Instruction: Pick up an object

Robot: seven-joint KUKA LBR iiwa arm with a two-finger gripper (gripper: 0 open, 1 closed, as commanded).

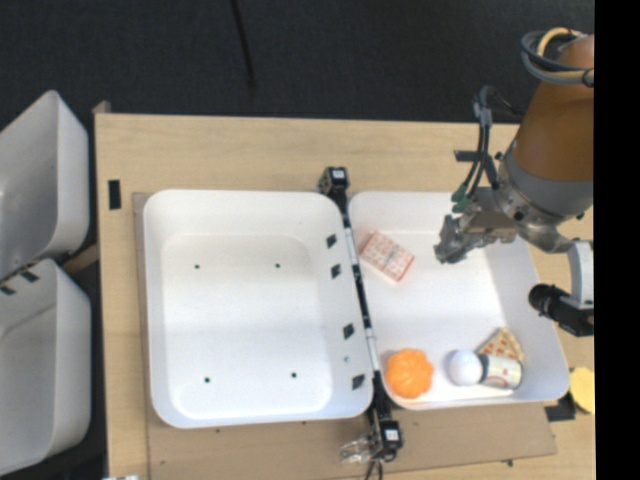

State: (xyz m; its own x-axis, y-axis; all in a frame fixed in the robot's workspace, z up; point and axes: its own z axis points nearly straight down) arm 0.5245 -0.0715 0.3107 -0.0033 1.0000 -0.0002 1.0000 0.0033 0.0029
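The right bin (430,298) holds a pink checkered packet (386,256) near its left wall. Along its front edge lie an orange ball (409,371), a white ball (463,367) against a small cup-like item (501,372), and a tan patterned wedge (501,346). My gripper (452,245) hangs over the bin's upper middle, to the right of the pink packet and apart from it. Nothing shows between its dark fingers.
The left bin (250,303) sits beside the right one, with a black-clipped divider (350,298) between them. A yellow object (583,388) lies off the bench's right front corner. White panels (35,268) stand at far left.
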